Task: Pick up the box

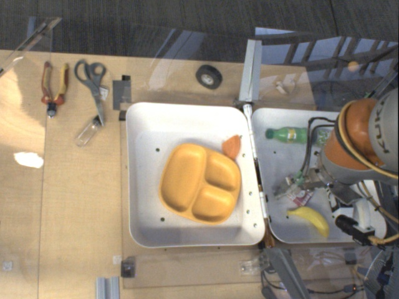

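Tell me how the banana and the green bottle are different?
The banana is yellow and curved; the bottle is green and straight. The banana lies near the front edge of the right bin, while the bottle lies along its back edge. The bottle has a pale label around it; the banana's skin is plain. Both lie flat in the same bin.

no legible text or labels

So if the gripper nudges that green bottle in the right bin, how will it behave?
The green bottle lies on its side, so it would probably roll rather than slide. It looks like thin plastic, likely light and easily shoved. It lies near the right bin's far wall, which might stop it.
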You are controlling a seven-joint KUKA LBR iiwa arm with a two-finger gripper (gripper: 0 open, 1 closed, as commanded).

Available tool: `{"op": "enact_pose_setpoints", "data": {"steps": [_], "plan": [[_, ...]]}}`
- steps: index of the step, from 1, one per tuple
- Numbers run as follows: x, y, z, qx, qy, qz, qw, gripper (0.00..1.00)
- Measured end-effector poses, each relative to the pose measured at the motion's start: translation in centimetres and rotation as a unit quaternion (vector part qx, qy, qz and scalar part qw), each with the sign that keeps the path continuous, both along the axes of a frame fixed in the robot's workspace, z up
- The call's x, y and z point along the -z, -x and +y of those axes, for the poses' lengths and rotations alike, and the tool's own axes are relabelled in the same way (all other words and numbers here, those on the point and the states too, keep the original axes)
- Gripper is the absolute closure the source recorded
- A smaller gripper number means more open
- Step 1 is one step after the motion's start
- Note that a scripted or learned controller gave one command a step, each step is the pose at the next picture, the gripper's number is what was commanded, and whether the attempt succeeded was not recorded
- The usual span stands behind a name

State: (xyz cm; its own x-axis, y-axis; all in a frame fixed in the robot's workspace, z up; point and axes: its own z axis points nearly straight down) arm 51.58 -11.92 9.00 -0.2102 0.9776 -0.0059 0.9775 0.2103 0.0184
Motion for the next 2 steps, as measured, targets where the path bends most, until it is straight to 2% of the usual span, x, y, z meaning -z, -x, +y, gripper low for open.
{"op": "enact_pose_setpoints", "data": {"steps": [1,2], "plan": [[-1.2,-0.3,-0.1,-0.001,0.0022,-0.005,1.0000,1.00],[-11.8,0.1,7.1,0.036,-0.0015,0.006,0.9993,1.00]]}}
